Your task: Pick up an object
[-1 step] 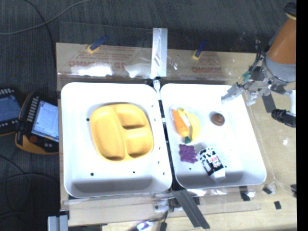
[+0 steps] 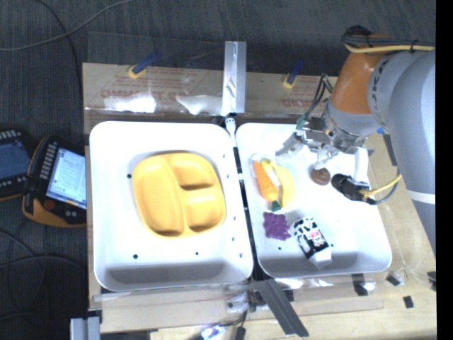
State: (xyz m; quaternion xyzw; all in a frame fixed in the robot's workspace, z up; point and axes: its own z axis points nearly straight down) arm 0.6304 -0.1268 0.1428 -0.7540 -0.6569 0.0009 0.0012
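Note:
The right bin (image 2: 354, 225) holds several small objects. An orange carrot-like piece (image 2: 265, 179) lies against a yellow piece (image 2: 284, 183) near the bin's left wall. Below them sit a purple cluster (image 2: 276, 225) and a black-and-white block (image 2: 312, 239). A small brown round object (image 2: 320, 176) lies in the upper right part of the bin. My gripper (image 2: 316, 151) hangs over the bin's upper right, just above the brown object, under the orange wrist band (image 2: 354, 83). Nothing can be seen held in it.
The left bin (image 2: 113, 246) carries a yellow divided tray (image 2: 180, 193). A metal divider post (image 2: 234, 76) stands behind the seam between the bins. A handheld pendant (image 2: 60, 183) lies off the bench at the left. A black cable end (image 2: 347, 186) dangles beside the gripper.

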